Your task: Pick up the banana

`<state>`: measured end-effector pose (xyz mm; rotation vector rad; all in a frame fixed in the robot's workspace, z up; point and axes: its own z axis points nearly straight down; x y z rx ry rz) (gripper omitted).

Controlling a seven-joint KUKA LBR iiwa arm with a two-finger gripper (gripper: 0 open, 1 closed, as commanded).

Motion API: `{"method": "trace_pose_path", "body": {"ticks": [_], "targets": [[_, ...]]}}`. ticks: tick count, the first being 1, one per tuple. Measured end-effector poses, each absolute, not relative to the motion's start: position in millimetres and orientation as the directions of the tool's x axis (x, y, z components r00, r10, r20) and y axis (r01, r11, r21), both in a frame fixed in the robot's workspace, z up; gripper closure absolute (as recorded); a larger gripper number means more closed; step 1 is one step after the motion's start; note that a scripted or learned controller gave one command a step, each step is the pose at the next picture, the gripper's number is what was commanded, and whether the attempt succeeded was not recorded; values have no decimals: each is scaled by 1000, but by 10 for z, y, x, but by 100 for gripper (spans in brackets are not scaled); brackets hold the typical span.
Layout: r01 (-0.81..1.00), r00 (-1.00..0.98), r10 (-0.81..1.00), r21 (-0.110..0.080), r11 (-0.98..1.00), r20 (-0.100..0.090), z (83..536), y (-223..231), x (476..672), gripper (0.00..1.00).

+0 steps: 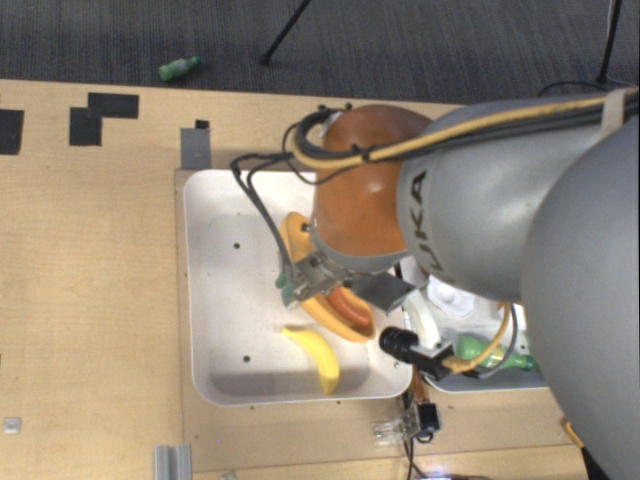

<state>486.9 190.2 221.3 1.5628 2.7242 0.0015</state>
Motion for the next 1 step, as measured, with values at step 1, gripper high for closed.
{"method": "trace_pose_path", "body": {"ticks": [1], "targets": [[721, -693, 721, 20, 692, 0, 901, 1741, 4902, 100]]}}
